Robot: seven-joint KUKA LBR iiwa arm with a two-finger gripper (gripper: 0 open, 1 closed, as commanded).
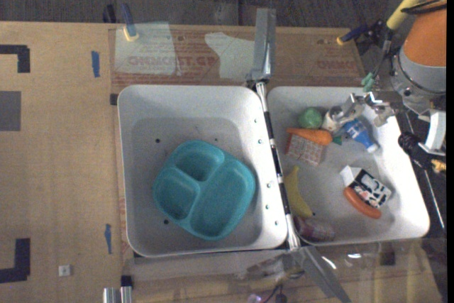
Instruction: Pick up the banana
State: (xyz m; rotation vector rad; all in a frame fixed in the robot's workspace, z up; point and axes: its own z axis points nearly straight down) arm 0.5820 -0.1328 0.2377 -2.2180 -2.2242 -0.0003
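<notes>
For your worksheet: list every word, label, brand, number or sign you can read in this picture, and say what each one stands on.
Red print on the cardboard sheet behind the bins: too faint and blurred to read.
Black and white pack in the right bin: markings too small to read.
Patterned card beside the carrot: print too small to read.
Nothing can be read with confidence.

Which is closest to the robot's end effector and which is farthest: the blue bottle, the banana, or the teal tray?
From the end effector, near the back of the right bin:
1. The blue bottle, just below it in that bin.
2. The banana, at the right bin's left wall, toward the front.
3. The teal tray, over in the left bin.
</notes>
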